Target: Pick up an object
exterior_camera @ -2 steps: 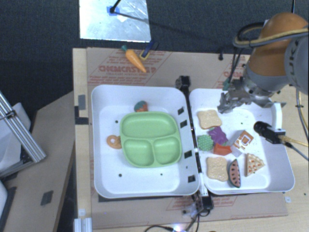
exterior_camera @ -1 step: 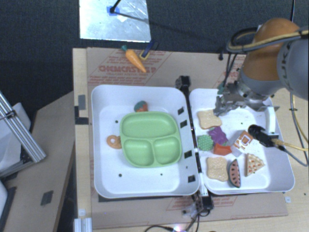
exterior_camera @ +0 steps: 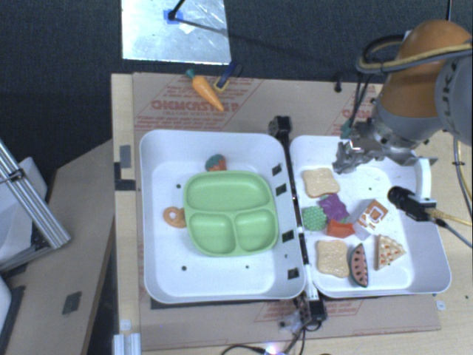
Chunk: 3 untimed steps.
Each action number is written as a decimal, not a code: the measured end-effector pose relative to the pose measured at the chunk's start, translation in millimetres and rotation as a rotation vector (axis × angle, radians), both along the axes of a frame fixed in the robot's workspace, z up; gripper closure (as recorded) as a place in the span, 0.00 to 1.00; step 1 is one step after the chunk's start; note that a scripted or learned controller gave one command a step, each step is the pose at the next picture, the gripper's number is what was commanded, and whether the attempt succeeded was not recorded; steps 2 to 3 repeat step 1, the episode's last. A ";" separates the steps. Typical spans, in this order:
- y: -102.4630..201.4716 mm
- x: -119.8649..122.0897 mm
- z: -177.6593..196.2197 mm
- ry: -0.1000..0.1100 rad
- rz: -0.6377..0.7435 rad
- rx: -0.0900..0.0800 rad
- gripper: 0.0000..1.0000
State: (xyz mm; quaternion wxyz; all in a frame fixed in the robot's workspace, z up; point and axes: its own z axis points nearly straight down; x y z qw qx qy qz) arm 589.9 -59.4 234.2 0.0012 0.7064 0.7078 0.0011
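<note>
One slice of toast (exterior_camera: pixel 320 181) is seen just below and left of the gripper (exterior_camera: pixel 347 159), whose open-or-closed state cannot be told, upper in the right bin (exterior_camera: pixel 432 272).

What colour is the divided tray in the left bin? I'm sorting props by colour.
Light green. The divided tray shows plainly in the camera view.

Red print runs across the cardboard sheet (exterior_camera: pixel 244 95) under my two bins. Beyond the left bin (exterior_camera: pixel 159 220) I read it as roughly "CHEMCAST", though the letters are blurred. Similar red lettering beyond the right bin (exterior_camera: pixel 436 268) is too faint to read.
</note>
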 end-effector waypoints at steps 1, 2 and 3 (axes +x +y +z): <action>-2.8 7.2 -18.4 0.003 -0.001 -0.001 1.00; -2.8 7.2 -18.4 0.003 -0.001 -0.001 1.00; -2.8 7.2 -18.4 0.003 -0.001 -0.001 1.00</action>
